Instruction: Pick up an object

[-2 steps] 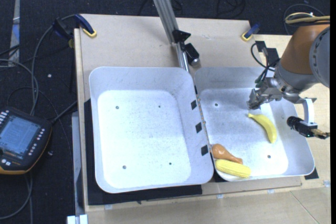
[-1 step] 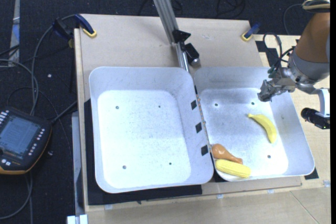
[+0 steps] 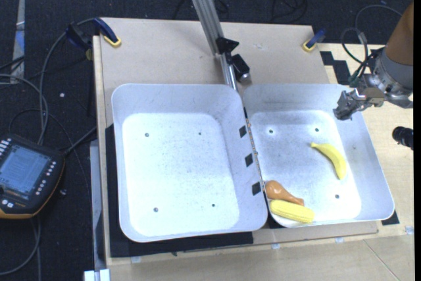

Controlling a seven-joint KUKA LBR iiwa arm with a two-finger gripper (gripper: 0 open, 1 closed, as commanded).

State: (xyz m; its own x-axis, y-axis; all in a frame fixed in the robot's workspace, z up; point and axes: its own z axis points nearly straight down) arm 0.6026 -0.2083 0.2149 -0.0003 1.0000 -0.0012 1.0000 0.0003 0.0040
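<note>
A yellow banana (image 3: 331,157) lies in the right bin (image 3: 289,102), toward its right side. At that bin's front left corner a yellow corn cob (image 3: 292,211) lies beside an orange-brown drumstick-shaped piece (image 3: 283,192); the two touch. My gripper (image 3: 345,108) hangs over the right bin's far right rim, up and to the right of the banana and apart from it. Nothing shows between its fingers.
The left bin (image 3: 131,115) sits beside the right one, their rims meeting along a line of black clips (image 3: 250,158). A slanted metal pole (image 3: 205,3) rises from the back centre. Clamps (image 3: 105,33) hold the board's far corners. A pendant (image 3: 23,173) lies at far left.
</note>
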